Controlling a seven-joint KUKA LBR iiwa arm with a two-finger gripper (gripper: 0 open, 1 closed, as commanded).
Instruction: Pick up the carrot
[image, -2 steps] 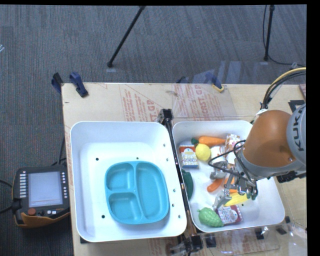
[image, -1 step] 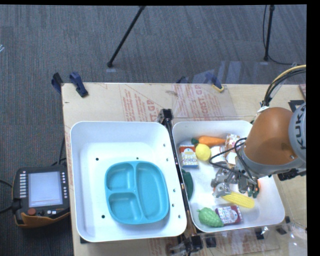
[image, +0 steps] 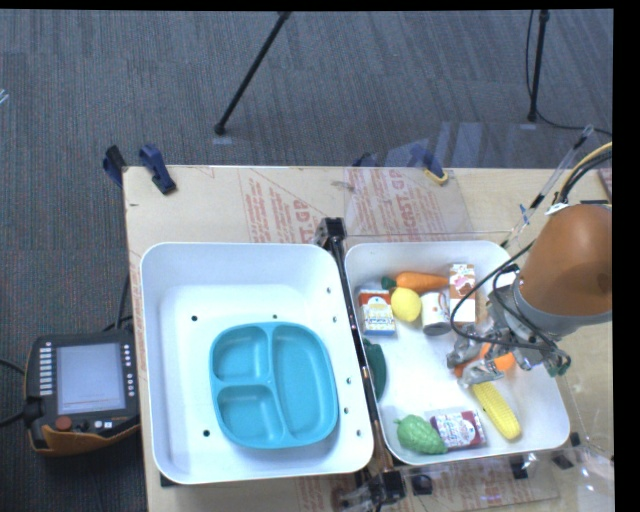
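While lying at the back of the right bin (image: 560, 425), carrot (image: 421, 282) well apart from gripper (image: 482, 368).

Set lengthwise across the view, blunt end toward the lemon (image: 405, 305) side at left, thin tip toward the small carton (image: 462, 279) at right. Up and to the left of the gripper, beyond the white cup (image: 435, 313). Hard to tell whether open or closed; something orange just beside the tool, not clearly held. Corn (image: 497, 410) just below.

A single camera fixed high above the bench (image: 300, 205) looks down at a slant over both bins (image: 170, 300).
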